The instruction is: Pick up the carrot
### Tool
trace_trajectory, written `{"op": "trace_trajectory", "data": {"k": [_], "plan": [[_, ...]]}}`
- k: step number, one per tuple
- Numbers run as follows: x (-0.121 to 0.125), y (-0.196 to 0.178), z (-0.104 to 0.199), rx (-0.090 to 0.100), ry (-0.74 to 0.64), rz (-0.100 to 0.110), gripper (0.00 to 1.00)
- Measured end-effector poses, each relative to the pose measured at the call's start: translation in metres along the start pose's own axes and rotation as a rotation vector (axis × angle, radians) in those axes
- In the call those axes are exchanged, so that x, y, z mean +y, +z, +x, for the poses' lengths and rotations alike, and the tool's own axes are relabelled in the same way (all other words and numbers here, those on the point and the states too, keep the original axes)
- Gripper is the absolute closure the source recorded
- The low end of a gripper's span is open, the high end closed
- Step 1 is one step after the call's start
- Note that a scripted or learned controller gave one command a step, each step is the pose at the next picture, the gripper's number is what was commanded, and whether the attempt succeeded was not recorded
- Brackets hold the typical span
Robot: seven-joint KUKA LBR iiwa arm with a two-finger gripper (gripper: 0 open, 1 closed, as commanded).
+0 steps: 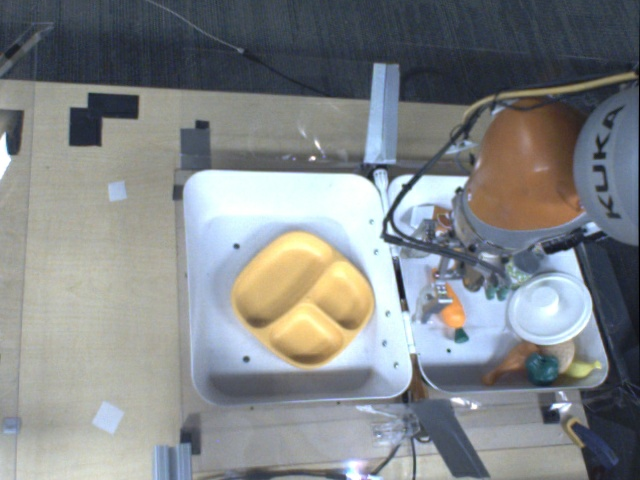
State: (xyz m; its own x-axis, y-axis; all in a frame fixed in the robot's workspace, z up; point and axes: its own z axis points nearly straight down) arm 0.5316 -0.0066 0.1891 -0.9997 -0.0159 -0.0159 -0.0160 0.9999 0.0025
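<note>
Bench surface of pale wood (90,298) is seen under two white bins; dark carpeted floor lies beyond its far edge. Left bin (205,368) is occupied by a yellow three-part dish (303,297). Right bin (432,373) is overhung by the arm (525,168), orange band uppermost. Gripper (440,303) is seen low in that bin, directly at the carrot (454,314); whether the carrot is gripped cannot be told. A white bowl (547,308) is noted near the bin's right wall, a teal item (543,368) in front of it
</note>
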Motion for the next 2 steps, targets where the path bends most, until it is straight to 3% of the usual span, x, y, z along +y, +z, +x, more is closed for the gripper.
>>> {"op": "trace_trajectory", "data": {"k": [1,2], "plan": [[-0.002,0.004,0.015,0.007,-0.103,0.001,0.0],[-0.042,0.003,0.032,0.007,-0.017,0.003,0.0]]}}
